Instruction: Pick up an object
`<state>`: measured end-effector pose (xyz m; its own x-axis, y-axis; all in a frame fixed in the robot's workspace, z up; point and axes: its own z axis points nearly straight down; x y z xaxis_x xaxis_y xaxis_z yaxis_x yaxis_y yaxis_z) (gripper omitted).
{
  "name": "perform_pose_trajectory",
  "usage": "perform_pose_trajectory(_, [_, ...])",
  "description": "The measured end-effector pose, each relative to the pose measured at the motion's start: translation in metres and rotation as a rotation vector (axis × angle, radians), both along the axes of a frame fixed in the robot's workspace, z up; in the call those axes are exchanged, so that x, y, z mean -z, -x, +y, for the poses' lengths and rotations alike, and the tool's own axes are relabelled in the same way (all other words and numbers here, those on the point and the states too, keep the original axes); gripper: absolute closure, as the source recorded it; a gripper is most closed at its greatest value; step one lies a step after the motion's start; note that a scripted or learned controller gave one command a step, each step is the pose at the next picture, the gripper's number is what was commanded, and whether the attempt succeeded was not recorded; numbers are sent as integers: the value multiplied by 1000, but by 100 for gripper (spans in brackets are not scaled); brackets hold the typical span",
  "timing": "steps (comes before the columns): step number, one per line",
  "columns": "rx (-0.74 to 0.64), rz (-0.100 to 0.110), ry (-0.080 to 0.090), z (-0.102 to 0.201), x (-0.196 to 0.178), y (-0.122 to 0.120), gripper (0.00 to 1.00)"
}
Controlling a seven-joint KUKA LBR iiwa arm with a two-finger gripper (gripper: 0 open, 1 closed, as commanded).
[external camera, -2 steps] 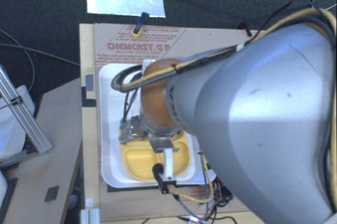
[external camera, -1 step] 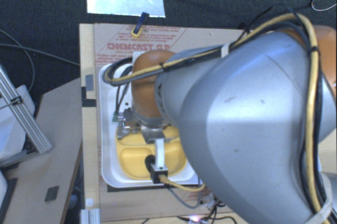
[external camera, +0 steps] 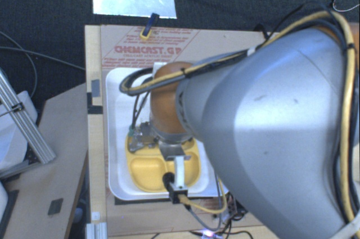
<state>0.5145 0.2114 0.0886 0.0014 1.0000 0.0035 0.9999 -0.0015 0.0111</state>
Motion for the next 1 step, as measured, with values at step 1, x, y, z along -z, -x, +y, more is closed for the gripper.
perform_pose_trajectory(1, [1, -19, 6, 19, -1, 20, 0])
